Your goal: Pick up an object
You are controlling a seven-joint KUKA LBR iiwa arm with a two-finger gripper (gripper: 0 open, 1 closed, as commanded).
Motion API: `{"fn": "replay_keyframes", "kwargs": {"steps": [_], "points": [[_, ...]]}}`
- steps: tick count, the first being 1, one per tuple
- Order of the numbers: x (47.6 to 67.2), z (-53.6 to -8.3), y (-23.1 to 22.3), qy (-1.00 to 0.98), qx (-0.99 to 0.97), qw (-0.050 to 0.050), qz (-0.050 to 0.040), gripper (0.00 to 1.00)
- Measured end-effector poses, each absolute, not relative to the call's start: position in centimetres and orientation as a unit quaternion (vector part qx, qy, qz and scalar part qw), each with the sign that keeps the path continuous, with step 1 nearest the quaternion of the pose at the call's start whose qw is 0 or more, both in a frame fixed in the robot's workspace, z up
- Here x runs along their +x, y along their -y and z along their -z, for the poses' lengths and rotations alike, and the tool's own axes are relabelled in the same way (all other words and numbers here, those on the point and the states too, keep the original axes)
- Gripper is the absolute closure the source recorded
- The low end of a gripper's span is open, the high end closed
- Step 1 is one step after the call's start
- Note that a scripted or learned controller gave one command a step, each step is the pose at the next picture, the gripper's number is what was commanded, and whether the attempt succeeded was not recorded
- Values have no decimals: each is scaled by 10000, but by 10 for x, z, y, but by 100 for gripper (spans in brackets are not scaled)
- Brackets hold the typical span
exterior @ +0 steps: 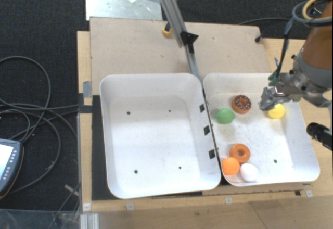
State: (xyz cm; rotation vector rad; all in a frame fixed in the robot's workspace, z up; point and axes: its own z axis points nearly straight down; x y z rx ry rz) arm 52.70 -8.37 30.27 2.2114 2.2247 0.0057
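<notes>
Six small objects are seen in the right bin (307,139). Touching the gripper (269,100), just beside it, lies a yellow ball (277,112), judged light, smooth and best pinched across its middle. Finger state cannot be told.

Grey arm with an orange band and a metal wrist head

The arm (316,48) shows a rounded orange-brown segment over a grey collar; below it sits a pale grey metal wrist block with darker fittings. A yellow-and-dark cable loops in a ring near the top, and a thin dark cable runs down beside the wrist. The gripper (271,99) is a small silvery-grey assembly, its details too blurred to make out
</notes>
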Motion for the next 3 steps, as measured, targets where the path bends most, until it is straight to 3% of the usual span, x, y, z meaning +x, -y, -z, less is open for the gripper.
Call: {"fn": "replay_keyframes", "kwargs": {"steps": [3], "points": [[515, -272, -66, -7108, 7034, -3, -11, 100]]}}
